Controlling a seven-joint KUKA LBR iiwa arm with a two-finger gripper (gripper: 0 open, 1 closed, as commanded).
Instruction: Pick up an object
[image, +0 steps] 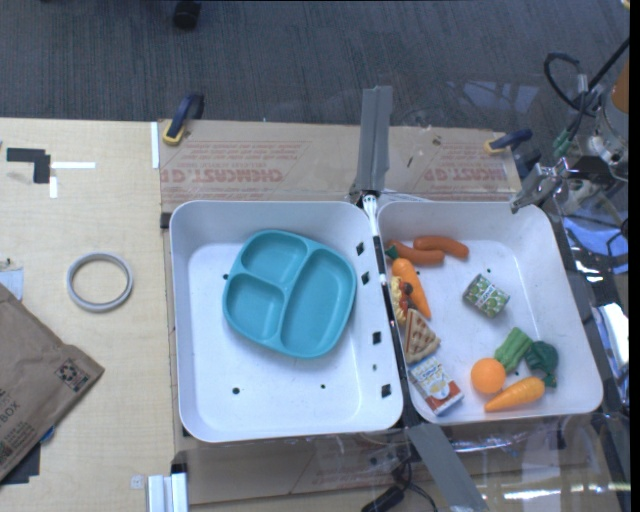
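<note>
One tape ring (100, 281) lay on the bench. The left bin (190, 330) held one teal divided plate (290, 293). The right bin (545, 240) held two carrots (412, 285), two sausages (440, 245), one orange (488, 375), one broccoli (541, 358). The gripper (545, 180) hung beyond its far corner; jaws impossible to judge.

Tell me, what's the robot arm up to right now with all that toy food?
Gripper above right bin's far corner, nothing between its fingers. Toy food, like the orange, lying untouched. Nothing blocking.
</note>
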